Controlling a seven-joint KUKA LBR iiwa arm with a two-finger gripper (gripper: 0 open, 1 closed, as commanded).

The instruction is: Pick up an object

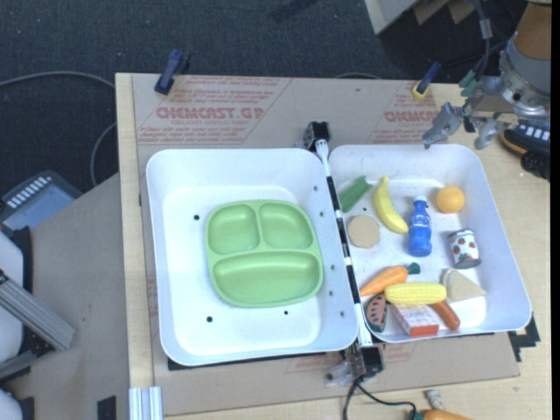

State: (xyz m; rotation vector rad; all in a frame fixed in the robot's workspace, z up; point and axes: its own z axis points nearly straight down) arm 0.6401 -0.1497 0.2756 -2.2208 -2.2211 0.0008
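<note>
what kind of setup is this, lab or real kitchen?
Most likely a robotics lab bench, not a kitchen: two white bins clipped to a board, toy food such as a banana and corn, a green divided plate, and the gripper at the right bin's far edge.

Green plate (pixel 262 254), yellow banana (pixel 389 206), blue bottle (pixel 420 228)

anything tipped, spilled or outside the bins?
Nothing stands out. The green divided plate lies flat in the left bin, slightly rotated. The toys, including the banana, blue bottle and corn cob, all lie inside the right bin. The gripper sits above that bin's far edge.
</note>
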